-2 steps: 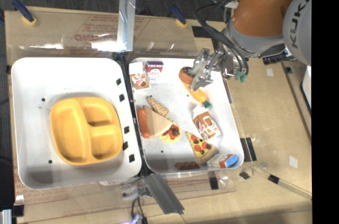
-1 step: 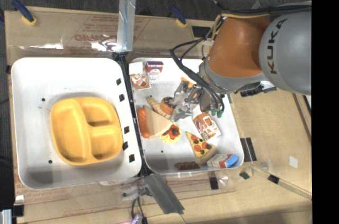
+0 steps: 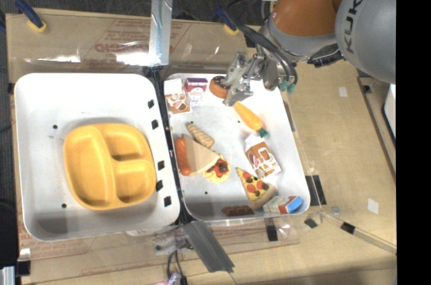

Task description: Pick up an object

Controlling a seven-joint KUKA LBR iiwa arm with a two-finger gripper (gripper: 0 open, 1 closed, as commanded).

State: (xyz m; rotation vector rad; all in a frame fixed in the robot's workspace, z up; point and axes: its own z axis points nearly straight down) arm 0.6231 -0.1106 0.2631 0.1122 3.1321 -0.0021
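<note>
Yellow tray (image 3: 108, 164) in a white bin (image 3: 34, 95); orange carrot (image 3: 248, 116) beside.

Reads "KUKA" in dark letters on the grey arm (image 3: 367, 14) at the top right; package labels too small to read

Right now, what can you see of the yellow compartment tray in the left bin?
The yellow plastic-looking compartment tray lies flat, open side up, slightly rotated, on the floor of the left white bin. It has rounded corners and raised dividers forming one long section and two smaller ones. Its compartments hold nothing. It sits apart from the bin's walls.
</note>
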